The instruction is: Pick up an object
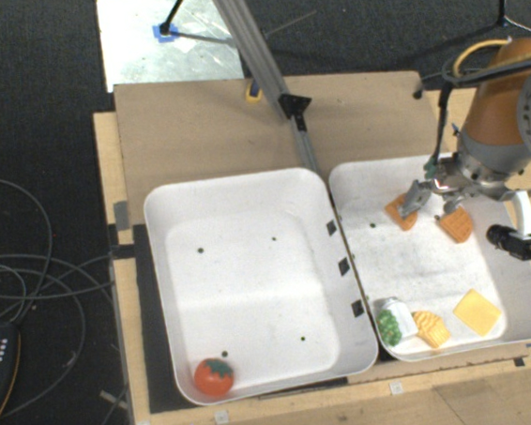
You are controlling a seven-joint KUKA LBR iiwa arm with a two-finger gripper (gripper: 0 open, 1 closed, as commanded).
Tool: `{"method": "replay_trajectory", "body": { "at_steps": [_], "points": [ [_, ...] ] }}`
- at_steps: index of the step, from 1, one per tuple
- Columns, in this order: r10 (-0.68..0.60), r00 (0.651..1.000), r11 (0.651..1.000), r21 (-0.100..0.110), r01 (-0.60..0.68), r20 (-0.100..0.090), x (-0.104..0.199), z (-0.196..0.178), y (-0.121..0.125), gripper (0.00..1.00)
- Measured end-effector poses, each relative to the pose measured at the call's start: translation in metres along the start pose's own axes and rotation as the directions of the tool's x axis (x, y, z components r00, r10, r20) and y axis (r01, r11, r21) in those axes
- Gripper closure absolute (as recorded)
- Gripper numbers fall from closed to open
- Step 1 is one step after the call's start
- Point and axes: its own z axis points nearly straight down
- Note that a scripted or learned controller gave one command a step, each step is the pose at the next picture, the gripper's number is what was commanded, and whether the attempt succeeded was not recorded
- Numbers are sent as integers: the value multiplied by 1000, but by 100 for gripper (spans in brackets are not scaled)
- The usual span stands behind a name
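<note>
My gripper (434,200) hangs low over the back of the right bin (374,172), open, with nothing visible between its fingers. Its left finger (416,198) sits just above an orange cracker-like piece (401,213). A second orange piece (456,226) lies just below the right finger. At the front of the same bin lie a green and white packet (391,321), a yellow ridged piece (431,328) and a yellow block (477,312). A red tomato (213,376) rests in the front left corner of the left bin (234,184).
A slanted grey pole (258,52) crosses the bench behind the bins and ends near their shared wall. Black clips (344,266) sit along that wall. Cables and a handset lie on the floor to the left.
</note>
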Motion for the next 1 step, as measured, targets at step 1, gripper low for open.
{"method": "replay_trajectory", "body": {
  "at_steps": [1],
  "points": [
    [2,1000,1000,-2,-2,1,1,38,0,0]
  ]
}}
